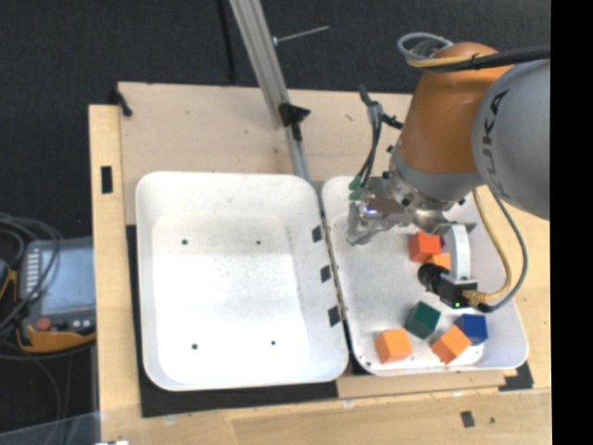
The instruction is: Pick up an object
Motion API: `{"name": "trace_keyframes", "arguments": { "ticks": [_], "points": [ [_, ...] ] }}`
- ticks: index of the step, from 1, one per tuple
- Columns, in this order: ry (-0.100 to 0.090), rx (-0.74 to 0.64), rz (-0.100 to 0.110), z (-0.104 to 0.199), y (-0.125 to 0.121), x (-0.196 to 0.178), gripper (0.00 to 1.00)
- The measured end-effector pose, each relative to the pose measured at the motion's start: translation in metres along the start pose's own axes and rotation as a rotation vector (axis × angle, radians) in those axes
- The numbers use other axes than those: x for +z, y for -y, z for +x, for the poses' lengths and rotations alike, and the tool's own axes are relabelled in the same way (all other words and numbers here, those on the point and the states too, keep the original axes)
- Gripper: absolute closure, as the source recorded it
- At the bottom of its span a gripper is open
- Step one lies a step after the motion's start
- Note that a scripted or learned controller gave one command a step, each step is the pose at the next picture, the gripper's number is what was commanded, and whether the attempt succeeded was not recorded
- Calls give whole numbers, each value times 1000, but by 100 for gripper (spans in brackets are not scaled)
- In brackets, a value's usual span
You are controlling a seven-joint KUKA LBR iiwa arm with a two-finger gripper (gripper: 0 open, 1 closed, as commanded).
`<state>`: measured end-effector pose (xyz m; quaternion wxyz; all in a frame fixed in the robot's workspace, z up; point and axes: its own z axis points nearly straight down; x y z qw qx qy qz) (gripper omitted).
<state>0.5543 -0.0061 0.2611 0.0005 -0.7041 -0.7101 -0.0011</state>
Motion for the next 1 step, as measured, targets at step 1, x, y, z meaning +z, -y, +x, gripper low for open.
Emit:
{"name": "trace_keyframes", "arguments": {
  "ticks": [1],
  "points": [
    [0,-1,1,55,6,-3,100]
  ]
}}
